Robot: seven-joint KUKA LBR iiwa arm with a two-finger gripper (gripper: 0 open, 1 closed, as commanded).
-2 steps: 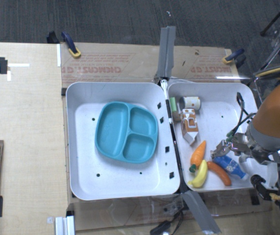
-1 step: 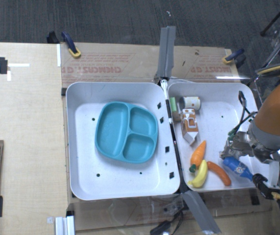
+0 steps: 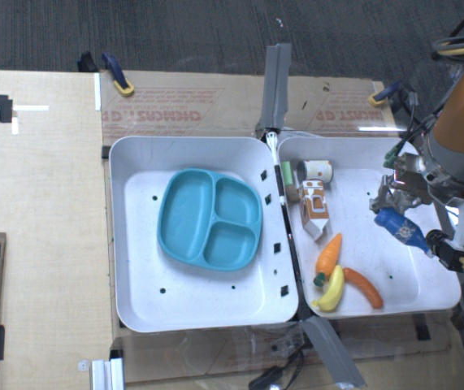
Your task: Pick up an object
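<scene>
My gripper (image 3: 391, 192) hangs over the right side of the right bin (image 3: 353, 149), below the orange-banded wrist. A blue bottle-like object (image 3: 400, 227) lies tilted directly under it, touching or very close to it; whether it is gripped is unclear. Further left in this bin are a white and orange carton (image 3: 314, 208), a small white cylinder (image 3: 318, 171) and a green item (image 3: 286, 171) by the divider. Toward the front lie an orange carrot (image 3: 328, 254), a yellow banana (image 3: 331, 289) and an orange sausage-shaped piece (image 3: 363, 288).
The left bin (image 3: 134, 283) holds a turquoise divided plate (image 3: 211, 218) near its middle. Between the bins runs a grey divider bar (image 3: 277, 88). Blue and yellow clamps (image 3: 118, 75) hold the cardboard behind the bins. Black cables hang near the arm at the right.
</scene>
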